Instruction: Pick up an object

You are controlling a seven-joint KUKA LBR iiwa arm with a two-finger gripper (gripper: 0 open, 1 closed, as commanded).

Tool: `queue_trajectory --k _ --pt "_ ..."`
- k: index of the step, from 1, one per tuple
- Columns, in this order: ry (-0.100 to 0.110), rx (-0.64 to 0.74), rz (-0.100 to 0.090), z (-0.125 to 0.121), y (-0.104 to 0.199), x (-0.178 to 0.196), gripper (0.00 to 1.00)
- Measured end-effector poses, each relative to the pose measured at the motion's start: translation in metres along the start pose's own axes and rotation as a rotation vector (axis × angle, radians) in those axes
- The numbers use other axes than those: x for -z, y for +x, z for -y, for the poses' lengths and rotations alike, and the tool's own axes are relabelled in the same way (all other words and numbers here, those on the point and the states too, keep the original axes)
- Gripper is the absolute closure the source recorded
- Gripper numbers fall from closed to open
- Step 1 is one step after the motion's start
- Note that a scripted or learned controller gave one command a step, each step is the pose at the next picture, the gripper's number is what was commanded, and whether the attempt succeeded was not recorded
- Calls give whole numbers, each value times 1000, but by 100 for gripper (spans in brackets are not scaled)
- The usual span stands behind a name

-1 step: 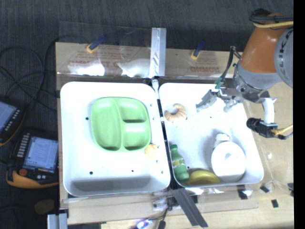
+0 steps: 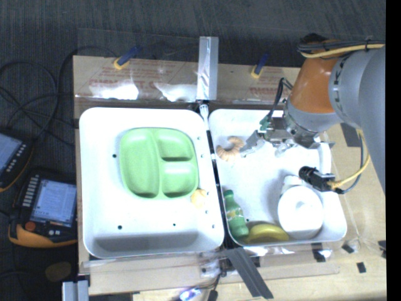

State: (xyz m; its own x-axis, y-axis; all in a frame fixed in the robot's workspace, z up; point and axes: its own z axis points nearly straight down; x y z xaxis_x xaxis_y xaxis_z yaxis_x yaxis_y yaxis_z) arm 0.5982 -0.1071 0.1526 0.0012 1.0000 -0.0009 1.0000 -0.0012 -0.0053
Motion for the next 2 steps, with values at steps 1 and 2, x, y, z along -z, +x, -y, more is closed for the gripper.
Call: queue_trajectory --k 1,2 --pt "-14 91 0 9 -20 -64 0" --pt "-16 270 7 -56 7 -64 0"
